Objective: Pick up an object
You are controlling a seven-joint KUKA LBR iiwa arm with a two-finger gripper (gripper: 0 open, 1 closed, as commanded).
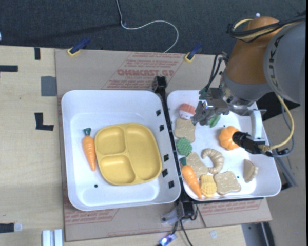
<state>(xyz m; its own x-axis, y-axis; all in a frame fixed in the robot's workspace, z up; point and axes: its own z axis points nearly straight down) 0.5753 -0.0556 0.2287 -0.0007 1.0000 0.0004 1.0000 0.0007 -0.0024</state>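
Nearest the camera, along the front edge of the right bin (pixel 269 188), lie a slice of toast (pixel 227 182), a yellow corn piece (pixel 208 185) touching its left side, and an orange carrot (pixel 190 180) slanting along the bin's left wall. Just behind them sit a pale curled croissant (pixel 213 158), a flat tan cookie (pixel 196 163) and, off to the right, a small tan wedge (pixel 249 170). Further back in the same bin are a green leafy piece (pixel 184 146), a beige cracker (pixel 185 129) and a pink-and-white sushi piece (pixel 187 109) near the rear left corner. An orange fruit (pixel 227 138) rests right of centre, beside a black fitting on the arm's cabling. The gripper (pixel 204 115) hangs over the back middle of this bin, just right of the sushi piece, with a small dark green item (pixel 214 120) at its tips; whether its fingers are apart or closed cannot be told, and nothing is plainly seen between them. Above it rises the grey arm with its orange band (pixel 251 50). The left bin (pixel 74 106) holds a yellow divided plate (pixel 128 152) in its middle and a second carrot (pixel 89 150) lying lengthwise just beside the plate's left edge. Both bins sit side by side on a cardboard sheet (pixel 138 70) on the tabletop (pixel 20 137).
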